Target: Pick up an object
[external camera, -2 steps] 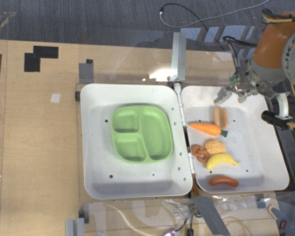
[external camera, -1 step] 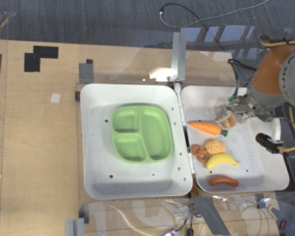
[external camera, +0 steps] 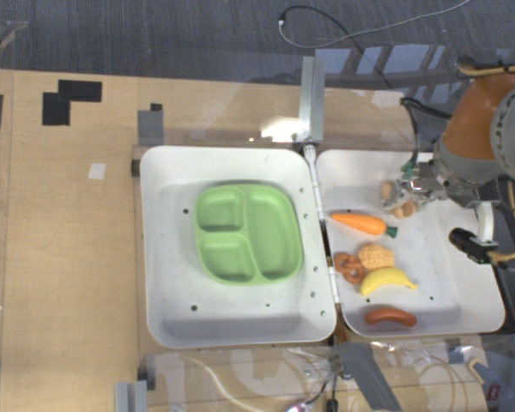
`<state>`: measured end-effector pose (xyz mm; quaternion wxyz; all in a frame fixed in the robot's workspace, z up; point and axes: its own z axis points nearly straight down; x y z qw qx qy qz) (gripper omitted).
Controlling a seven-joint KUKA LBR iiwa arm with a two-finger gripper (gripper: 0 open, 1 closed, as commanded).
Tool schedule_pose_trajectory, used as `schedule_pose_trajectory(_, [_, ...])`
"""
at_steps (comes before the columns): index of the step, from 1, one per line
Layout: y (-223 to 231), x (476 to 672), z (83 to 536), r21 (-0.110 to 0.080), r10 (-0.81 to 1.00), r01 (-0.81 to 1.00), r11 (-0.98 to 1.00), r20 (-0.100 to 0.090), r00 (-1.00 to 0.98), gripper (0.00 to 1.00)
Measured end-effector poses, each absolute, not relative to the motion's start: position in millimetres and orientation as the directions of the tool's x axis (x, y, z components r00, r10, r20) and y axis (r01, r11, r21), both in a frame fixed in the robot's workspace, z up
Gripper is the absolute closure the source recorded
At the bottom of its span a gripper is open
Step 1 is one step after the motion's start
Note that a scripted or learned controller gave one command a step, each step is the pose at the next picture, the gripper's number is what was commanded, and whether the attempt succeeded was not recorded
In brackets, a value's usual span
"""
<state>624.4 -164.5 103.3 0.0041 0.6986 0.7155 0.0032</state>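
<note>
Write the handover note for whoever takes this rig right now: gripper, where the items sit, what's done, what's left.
Gripper: low over the far part of the right bin, at a small tan object. Finger state unclear; no hold confirmed.
Right bin items: carrot mid-bin, pretzel and yellow-tan piece below it, banana, sausage at the near edge.
Left bin: green divided tray, nothing in its compartments.
Done: arm positioned at the tan object.
Left: get a confirmed grip and lift an object.
</note>
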Motion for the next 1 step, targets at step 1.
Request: schedule_pose_trajectory(1, [-133.8,670.0,189.9,0.007,1.0,1.0,-0.014,-0.001,0.014,1.0])
